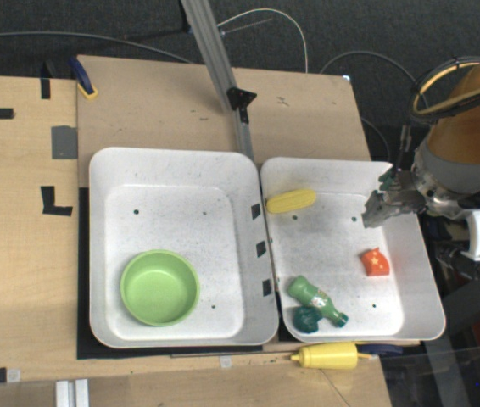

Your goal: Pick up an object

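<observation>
The right bin [410, 312] holds a yellow corn-like piece [291, 200] near its far left corner, a small red-orange object [376, 262] toward its right side, and a green bottle-shaped toy [315, 301] near its front edge. My gripper [376, 212] hangs over the right bin's far right part, above and slightly behind the red-orange object. Nothing shows between its fingers.
A green bowl [160, 287] sits in the left bin [108, 168] at its front left. A yellow bottle [328, 356] lies on the bench just in front of the right bin. A grey pole [214, 45] slants over the bench behind the bins.
</observation>
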You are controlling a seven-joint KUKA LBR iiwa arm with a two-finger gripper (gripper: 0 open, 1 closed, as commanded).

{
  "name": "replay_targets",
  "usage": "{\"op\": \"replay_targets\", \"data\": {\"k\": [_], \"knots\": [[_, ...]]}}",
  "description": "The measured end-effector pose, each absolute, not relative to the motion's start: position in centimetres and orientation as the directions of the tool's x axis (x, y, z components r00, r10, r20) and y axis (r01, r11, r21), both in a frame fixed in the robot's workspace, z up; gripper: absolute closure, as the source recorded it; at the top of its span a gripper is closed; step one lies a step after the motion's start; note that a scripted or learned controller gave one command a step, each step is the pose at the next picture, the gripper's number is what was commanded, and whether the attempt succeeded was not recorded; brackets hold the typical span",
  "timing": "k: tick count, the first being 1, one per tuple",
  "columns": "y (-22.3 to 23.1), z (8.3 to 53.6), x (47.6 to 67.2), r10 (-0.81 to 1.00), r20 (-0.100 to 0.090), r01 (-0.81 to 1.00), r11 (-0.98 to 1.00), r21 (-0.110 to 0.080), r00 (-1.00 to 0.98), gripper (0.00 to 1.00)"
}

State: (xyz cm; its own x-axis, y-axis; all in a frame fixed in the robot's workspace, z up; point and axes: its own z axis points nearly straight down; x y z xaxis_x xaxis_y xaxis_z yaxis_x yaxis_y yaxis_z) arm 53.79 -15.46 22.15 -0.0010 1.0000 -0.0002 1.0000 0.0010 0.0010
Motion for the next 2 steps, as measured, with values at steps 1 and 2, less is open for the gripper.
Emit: {"op": "replay_targets", "data": {"k": [1,2], "knots": [[-9.5,21.6,54.8,1.000,0.002,1.000,0.007,-0.002,-0.007,1.00],[-4.4,22.2,54.2,1.000,0.002,1.000,0.007,-0.003,-0.007,1.00]]}}
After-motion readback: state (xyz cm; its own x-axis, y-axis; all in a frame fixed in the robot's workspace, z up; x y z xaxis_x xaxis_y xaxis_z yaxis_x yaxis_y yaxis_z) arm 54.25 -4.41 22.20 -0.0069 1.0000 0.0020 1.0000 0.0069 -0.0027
